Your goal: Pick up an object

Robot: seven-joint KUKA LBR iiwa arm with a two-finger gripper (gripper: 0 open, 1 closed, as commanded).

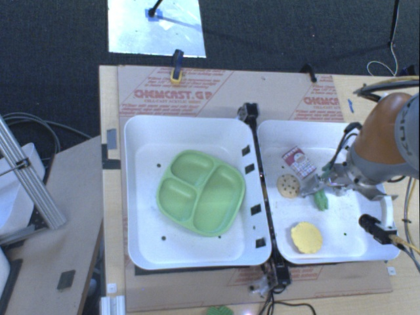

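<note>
- The pincer point(314, 188) hangs low over the right bin point(341, 245), at the end of the grey arm point(387, 143) that comes in from the right with its orange band above the wrist.
- How far the pincer stands open cannot be told: its tip is a blur of grey metal, and nothing can be made out as held in it.
- A small green object point(321, 201) lies right at the pincer's tip, just below it in the picture, seemingly touching it; whether it is gripped cannot be told.
- A round tan cracker point(287, 186) with dots lies just to the left of the pincer, on the bin floor.
- A red and white packet point(298, 161) lies up and to the left of the pincer, near it, tilted.
- A round yellow disc point(306, 237) lies below the pincer, nearer the bin's front edge, apart from the green object.
- Well to the left of the pincer, past the divide between the bins, the left bin point(141, 176) holds a green tray with three sections point(201, 192), lying flat and turned at an angle.
- Both bins rest side by side on the table point(216, 90), which is covered with printed cardboard.
</note>
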